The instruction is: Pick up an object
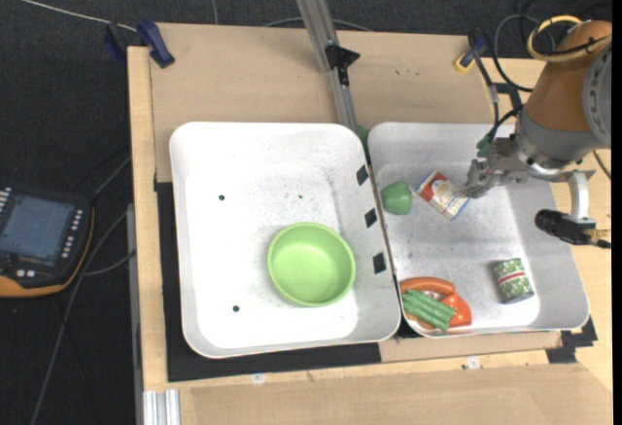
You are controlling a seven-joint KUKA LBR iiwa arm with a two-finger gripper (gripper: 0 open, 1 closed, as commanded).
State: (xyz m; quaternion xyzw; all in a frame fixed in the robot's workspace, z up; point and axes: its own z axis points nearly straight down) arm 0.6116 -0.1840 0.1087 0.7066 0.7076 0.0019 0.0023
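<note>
Fingers (473, 182) over right bin (554, 311), tips touching small red-white carton (442, 194); opening impossible to tell.

arm: grey, orange band (562, 92) up and right of the pincer, entering from the right
wrist: angled down-left toward the pincer
pincer (473, 182): low, tips pointing down-left; finger state unclear

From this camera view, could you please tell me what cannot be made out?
- Pincer: its tips blur against the small carton; any grip is unclear.
- Carton's print: too small.
- Can label: too small.
- Orange plate contents: green pieces, kind unclear.
</note>
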